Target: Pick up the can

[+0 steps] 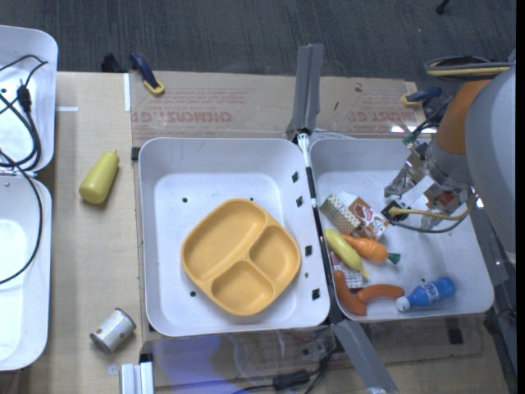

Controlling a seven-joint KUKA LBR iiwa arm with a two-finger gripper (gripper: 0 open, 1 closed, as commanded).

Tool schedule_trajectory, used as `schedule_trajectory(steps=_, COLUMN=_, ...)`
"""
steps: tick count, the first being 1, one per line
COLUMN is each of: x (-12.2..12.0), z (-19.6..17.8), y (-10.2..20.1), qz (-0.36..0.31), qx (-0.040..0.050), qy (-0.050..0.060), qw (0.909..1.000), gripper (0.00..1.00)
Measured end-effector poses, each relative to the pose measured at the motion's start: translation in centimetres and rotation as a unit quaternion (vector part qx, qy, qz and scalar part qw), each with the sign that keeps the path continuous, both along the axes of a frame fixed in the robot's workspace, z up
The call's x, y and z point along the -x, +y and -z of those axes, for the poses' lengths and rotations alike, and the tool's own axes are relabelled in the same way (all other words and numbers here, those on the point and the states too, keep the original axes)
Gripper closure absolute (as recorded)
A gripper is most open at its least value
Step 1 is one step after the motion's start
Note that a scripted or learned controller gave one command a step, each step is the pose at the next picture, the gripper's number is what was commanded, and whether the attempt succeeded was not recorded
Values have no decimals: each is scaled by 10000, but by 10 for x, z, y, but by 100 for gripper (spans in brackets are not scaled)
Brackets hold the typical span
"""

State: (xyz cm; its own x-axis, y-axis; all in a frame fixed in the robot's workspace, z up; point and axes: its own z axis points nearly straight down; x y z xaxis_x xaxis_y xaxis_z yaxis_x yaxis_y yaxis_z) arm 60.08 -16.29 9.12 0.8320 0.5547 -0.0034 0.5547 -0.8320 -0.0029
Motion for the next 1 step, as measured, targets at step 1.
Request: schedule_trajectory(steps=1, x=-38, z=-1, y=-40, qz=327, qx=-37, qy=7, qw=9995, gripper=0)
